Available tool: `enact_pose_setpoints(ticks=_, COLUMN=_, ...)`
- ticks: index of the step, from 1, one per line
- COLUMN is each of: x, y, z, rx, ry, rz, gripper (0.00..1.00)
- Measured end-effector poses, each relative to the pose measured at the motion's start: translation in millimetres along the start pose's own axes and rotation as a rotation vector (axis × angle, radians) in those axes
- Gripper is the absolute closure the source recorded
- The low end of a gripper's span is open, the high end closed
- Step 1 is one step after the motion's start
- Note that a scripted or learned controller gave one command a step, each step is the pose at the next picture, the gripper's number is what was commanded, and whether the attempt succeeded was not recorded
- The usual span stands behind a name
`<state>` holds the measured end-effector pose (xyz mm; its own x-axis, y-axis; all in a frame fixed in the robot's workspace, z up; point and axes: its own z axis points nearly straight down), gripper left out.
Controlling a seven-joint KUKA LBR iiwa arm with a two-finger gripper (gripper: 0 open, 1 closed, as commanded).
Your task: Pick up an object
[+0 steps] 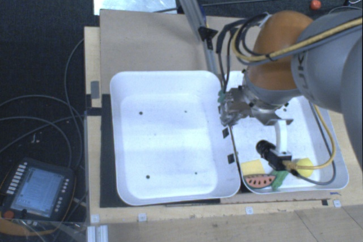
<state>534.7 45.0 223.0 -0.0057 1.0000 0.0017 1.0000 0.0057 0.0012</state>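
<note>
Starting at the far left, a teach pendant (35, 189) lies on the dark floor with loose cables (54, 122) curling toward the bench (153, 37). The left bin (122, 122) sits next, its white floor bare except for a few dark dots, so it offers wide open room inside all four rims. Its right rim touches or slightly overlaps the left rim of the right bin (339, 170), leaving no gap between them. The arm (317, 42) reaches in from the right and covers most of the right bin; the gripper (228, 113) hangs just over that shared rim. Whether it is apart or together: cannot tell. Along the right bin's near edge lie a watermelon slice (260, 181), touching the near wall, a yellow block (252, 166) just behind it, and a second yellow piece (303, 164) farther right, partly under a black fitting (272, 155).
</note>
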Motion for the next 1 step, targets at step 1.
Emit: enact_pose_setpoints(ticks=1, x=49.9, y=-6.1, z=-10.4, rx=0.0, ry=0.0, rz=0.001, gripper=1.0)
